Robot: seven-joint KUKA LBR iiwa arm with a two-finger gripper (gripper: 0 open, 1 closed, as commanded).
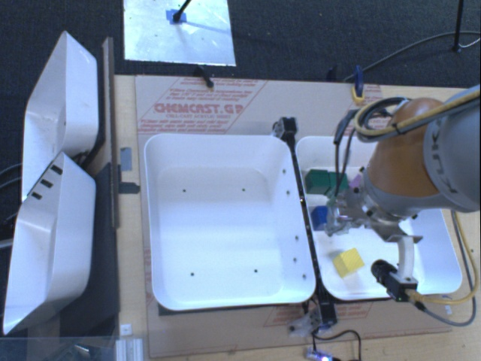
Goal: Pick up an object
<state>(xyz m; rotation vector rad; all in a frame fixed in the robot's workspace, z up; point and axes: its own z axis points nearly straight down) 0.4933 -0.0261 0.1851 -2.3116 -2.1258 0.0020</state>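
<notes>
Gripper (pixel 336 218), grip impossible to tell, low in the right bin (pixel 443 265) beside blue block (pixel 319 216), yellow block (pixel 349 262) nearby.

Two white bins (pixel 225 224) are seen on a tan bench (pixel 316 104) printed with red lettering. A yellow block (pixel 349 262), a green block (pixel 325 180) and a blue object (pixel 319 216) are shown.
</notes>
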